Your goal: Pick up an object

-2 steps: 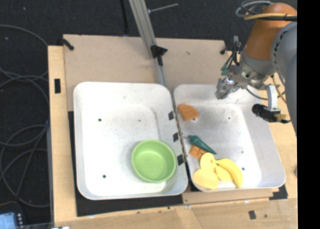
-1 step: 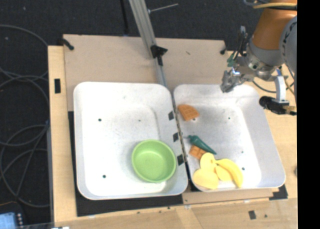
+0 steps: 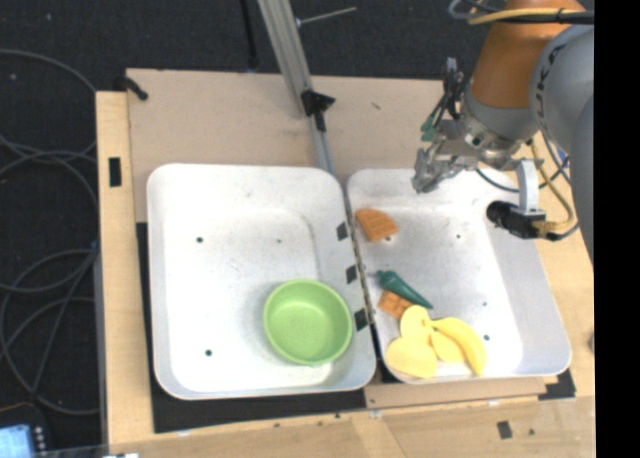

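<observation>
My gripper [image 3: 428, 175] hangs over the back edge of the right bin [image 3: 500, 276], with nothing visible between its fingers. An orange bread-like piece [image 3: 376, 225] lies in that bin near its back left, below and left of the gripper. Further forward lie a carrot with a green top [image 3: 401, 294] and a pale yellow banana bunch [image 3: 432, 343] at the front. A green bowl [image 3: 307, 321] sits in the left bin [image 3: 230, 236] at its front right.
A metal pole [image 3: 285, 41] slants up from the gap between the bins at the back. The bins stand on a tan board [image 3: 220, 116] with dark floor and cables to the left.
</observation>
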`<state>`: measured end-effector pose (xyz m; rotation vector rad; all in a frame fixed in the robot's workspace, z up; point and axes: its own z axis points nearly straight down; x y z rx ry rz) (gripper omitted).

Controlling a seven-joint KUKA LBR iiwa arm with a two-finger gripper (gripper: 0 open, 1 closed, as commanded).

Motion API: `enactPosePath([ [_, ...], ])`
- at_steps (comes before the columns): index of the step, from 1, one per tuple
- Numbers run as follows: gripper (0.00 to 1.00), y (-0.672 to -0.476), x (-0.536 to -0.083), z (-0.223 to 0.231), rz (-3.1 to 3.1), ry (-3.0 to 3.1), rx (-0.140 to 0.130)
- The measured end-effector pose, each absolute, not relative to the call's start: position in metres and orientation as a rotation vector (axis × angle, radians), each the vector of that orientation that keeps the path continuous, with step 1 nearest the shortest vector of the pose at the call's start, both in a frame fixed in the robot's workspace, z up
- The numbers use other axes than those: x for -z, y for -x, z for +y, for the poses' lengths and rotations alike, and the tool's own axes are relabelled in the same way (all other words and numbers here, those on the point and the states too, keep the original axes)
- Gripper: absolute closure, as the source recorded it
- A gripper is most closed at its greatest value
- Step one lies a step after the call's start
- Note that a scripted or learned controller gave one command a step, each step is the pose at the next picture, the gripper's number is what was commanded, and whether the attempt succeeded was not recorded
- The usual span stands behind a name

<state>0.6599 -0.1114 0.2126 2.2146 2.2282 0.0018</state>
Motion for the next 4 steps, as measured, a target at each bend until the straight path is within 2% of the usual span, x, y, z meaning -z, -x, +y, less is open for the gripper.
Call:
enactPosePath([
  [1, 1.0, -0.643, -0.226, -0.058, 2.23, -2.214, -0.004],
  [2, 1.0, -0.612, -0.234, -0.019, 2.229, -2.215, -0.002],
  [3, 1.0, -0.587, -0.228, 0.022, 2.229, -2.216, 0.0],
  [4, 1.0, -0.57, -0.225, 0.065, 2.23, -2.215, -0.001],
])
